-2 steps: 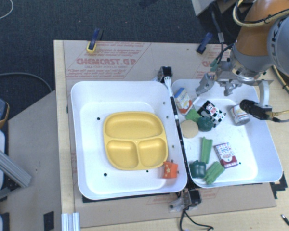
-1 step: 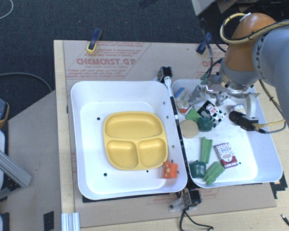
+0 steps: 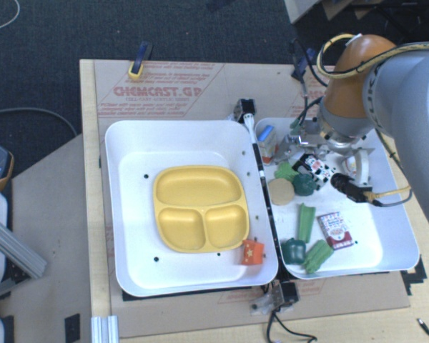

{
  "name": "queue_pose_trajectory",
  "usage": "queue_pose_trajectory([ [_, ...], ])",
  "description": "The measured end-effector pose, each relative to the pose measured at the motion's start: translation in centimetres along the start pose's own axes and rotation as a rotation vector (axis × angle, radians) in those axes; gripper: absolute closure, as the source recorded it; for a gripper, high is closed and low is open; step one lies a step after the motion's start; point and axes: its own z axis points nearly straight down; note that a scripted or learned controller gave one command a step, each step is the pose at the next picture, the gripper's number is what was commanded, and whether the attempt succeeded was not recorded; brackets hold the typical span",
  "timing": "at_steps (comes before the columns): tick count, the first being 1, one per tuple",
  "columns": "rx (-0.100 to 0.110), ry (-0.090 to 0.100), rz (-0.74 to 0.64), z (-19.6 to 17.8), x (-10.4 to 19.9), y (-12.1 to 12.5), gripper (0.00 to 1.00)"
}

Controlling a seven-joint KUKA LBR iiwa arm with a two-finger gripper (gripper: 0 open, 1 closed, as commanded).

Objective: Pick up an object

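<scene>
My gripper [image 3: 309,161] hangs low over the upper left part of the right bin [image 3: 393,249], below the arm's orange band. Right under it lie a dark green round piece [image 3: 304,185] and a tan disc [image 3: 280,191]. A small black-and-white item [image 3: 316,166] sits at the gripper's tip; whether it is held is unclear. Further down the bin lie a green stick [image 3: 304,224], a second green stick [image 3: 317,256], a dark green pepper-like piece [image 3: 294,249] and a red packet [image 3: 335,230]. A blue item [image 3: 264,132] rests near the bin's top left corner.
The left bin [image 3: 129,191] holds a yellow divided plate [image 3: 200,208] and a small orange block [image 3: 252,252] at its lower right. A ridge [image 3: 261,184] separates the two bins. A black cable [image 3: 357,191] loops off the wrist over the right bin.
</scene>
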Motion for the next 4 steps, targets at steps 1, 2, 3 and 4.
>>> queue_pose_trajectory([
  [1,-0.004,-0.001,0.001,-1.3,0.0,0.1,1.0],
  [2,-0.002,0.002,0.001,-7.6,0.0,-0.2,1.0],
  [3,-0.003,0.002,0.0,-12.6,0.2,-0.9,1.0],
  [4,-0.001,0.002,0.0,-14.0,0.2,-0.8,1.0],
])
